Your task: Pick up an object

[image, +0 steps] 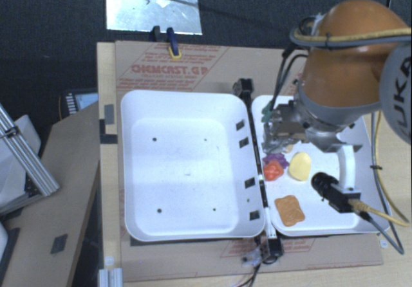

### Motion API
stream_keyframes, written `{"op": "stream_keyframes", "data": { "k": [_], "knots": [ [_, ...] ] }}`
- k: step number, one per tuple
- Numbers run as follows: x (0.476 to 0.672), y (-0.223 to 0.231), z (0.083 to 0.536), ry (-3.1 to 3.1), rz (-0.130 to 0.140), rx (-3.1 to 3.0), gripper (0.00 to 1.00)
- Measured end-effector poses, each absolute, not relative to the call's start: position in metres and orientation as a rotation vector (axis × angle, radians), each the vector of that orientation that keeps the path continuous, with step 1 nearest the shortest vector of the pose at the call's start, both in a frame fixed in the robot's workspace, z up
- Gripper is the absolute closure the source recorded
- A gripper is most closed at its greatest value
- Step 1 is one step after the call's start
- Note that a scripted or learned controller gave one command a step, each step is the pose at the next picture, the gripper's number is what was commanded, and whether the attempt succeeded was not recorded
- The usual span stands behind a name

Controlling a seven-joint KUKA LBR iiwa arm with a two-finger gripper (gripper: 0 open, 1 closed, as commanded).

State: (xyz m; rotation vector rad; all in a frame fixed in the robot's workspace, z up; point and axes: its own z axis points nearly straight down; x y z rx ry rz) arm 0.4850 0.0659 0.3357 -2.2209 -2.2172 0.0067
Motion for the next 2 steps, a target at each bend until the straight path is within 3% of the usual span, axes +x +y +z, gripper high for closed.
{"op": "stream_keyframes", "data": {
  "k": [1, 2],
  "knots": [
    [0.498, 0.100, 0.439, -2.233, -0.014, -2.218, 1.00],
    [0.486, 0.115, 0.422, -2.228, -0.003, -2.215, 1.00]
  ]
}}
